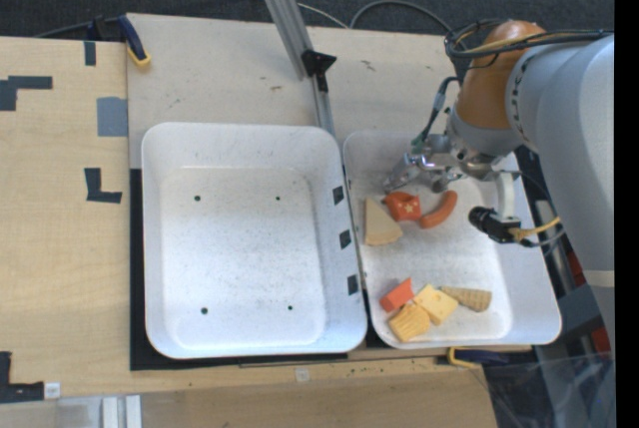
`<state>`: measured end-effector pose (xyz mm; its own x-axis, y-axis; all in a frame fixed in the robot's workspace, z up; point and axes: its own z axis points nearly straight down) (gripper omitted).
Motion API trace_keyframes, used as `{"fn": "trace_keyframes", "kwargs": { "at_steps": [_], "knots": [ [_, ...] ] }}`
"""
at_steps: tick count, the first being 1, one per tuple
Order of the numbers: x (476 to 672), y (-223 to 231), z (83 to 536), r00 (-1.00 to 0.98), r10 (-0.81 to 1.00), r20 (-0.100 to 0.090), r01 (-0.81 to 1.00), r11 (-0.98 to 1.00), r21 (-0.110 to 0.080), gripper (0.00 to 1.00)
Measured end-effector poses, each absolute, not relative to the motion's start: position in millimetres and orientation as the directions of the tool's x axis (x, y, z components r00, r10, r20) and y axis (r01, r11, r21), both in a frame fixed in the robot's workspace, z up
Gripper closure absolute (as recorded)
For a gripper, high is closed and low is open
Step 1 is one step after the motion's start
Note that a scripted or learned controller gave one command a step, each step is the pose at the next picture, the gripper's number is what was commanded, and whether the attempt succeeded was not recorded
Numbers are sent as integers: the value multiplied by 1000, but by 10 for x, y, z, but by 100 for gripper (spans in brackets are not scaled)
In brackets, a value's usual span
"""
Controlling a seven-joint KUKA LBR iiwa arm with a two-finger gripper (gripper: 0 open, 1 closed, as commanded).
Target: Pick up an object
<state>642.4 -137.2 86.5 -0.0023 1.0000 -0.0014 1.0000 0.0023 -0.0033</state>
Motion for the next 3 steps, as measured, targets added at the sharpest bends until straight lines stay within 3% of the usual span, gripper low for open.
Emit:
{"fn": "trace_keyframes", "kwargs": {
  "at_steps": [1, 3],
  "knots": [
    [6430, -1361, 984, -4, 1000, 0, 1000, 4, -2, 100],
    [6513, -1319, 2138, -2, 1000, -1, 1000, 2, 5, 100]
  ]
}}
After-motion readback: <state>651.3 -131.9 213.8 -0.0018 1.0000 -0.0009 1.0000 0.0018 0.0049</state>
